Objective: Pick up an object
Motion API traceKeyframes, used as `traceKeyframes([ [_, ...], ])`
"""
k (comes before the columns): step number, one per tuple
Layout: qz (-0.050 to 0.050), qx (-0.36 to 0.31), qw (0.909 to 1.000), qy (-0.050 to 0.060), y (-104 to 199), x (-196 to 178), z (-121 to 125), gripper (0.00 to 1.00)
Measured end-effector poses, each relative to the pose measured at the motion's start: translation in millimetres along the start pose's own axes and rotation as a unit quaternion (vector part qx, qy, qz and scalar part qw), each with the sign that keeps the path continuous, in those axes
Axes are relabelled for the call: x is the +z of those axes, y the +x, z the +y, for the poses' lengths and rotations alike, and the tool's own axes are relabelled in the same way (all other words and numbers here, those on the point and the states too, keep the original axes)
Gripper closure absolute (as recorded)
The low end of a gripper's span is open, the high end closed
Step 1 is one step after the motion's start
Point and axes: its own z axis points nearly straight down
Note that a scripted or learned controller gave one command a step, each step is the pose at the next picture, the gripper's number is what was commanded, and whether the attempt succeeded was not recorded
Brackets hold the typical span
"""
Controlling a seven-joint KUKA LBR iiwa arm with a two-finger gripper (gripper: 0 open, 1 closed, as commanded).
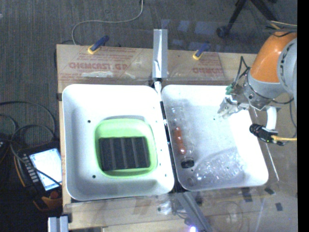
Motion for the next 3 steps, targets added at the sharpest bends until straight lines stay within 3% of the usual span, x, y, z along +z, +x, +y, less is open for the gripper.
traceKeyframes([
  [1, 0.001, -0.001, 1.0000, 0.000, 1.4, -8.9, 0.3, 1.00],
  [2, 0.001, -0.001, 1.0000, 0.000, 1.5, -8.8, 0.3, 0.00],
  [3, -0.001, 0.092, 0.9957, -0.002, -22.3, -71.4, -6.7, 0.00],
])
